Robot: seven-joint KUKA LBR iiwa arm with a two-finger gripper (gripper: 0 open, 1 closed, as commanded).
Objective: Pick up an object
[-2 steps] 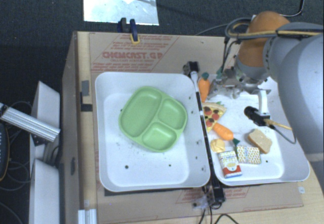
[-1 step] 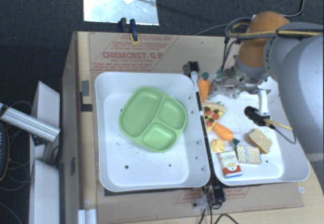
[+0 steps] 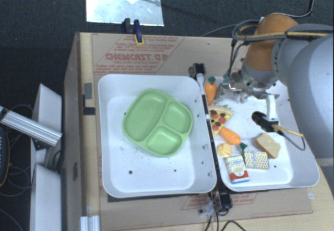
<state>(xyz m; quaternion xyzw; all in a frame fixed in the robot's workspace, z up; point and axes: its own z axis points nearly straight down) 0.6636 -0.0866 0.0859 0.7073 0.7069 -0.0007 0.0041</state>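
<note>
Arm [image 3: 300, 62]: reaching over the right bin's [image 3: 305, 170] far end.
Jaws: I cannot tell whether open or closed.
Objects: carrot [image 3: 210, 91], pizza slice [image 3: 221, 115] and bread [image 3: 267, 145] lie in that bin.
Left bin [image 3: 120, 172]: green plate [image 3: 158, 122].

left bin [image 3: 112, 172]: divided plate [image 3: 158, 122] | right bin [image 3: 295, 170]: rear carrot [image 3: 210, 91] behind pizza slice [image 3: 219, 115] | bread [image 3: 267, 145] at right

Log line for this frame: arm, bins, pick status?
arm: gripper above far end of right bin | left bin: green divided plate | pick: no object visibly held
</note>
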